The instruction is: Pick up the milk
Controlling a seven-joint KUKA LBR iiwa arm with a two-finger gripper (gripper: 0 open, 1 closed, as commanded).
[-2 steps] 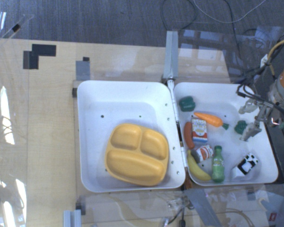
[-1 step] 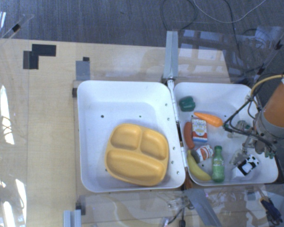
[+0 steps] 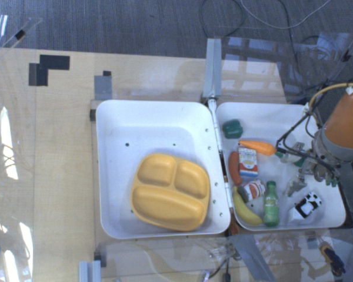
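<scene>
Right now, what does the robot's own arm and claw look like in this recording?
The arm enters at the right as a rounded orange segment above a grey wrist. Black cables and a yellow one loop around it. The claw below is a cluster of grey metal parts with thin wires.

No text, brand or number can be read here. The small carton (image 3: 247, 161) in the right bin (image 3: 265, 117) has a red and blue printed face, but its letters are too small and blurred to read. The black-and-white patterned carton (image 3: 309, 205) and the label on the green bottle (image 3: 271, 203) also give no readable words.
</scene>
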